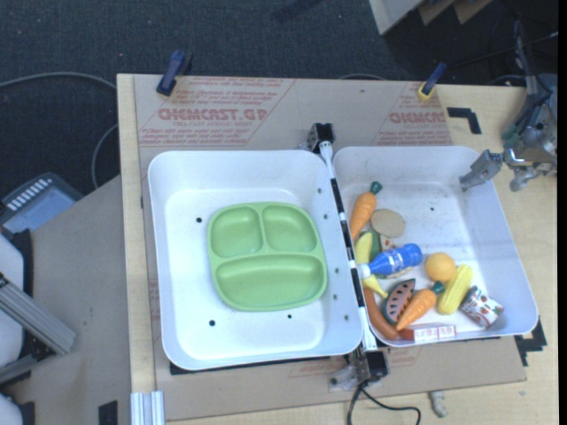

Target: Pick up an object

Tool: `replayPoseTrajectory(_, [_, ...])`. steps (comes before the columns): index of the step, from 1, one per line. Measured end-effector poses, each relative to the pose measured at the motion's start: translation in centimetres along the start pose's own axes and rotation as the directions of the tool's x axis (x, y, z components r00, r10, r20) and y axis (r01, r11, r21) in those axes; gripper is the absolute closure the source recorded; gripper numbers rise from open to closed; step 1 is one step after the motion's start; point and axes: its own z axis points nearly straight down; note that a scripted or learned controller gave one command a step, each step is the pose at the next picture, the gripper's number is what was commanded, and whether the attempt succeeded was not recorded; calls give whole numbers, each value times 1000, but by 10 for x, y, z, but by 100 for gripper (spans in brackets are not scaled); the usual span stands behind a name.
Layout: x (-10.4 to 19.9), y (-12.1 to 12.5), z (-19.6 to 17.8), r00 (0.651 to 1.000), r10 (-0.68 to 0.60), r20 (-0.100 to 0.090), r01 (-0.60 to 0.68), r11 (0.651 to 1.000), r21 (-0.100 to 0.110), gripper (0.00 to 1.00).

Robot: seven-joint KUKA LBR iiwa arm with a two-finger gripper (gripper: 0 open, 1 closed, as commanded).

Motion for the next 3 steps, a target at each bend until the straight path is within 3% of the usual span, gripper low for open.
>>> replayPoseTrajectory(1, [43, -46, 127, 1000, 0, -2, 0, 1000, 4, 0])
replayPoseTrajectory(2, [59, -86, 146, 1000, 1, 0, -1, 1000, -1, 0])
replayPoseTrajectory(3, [59, -85, 135, 1000, 1, 1, -1, 1000, -3, 100])
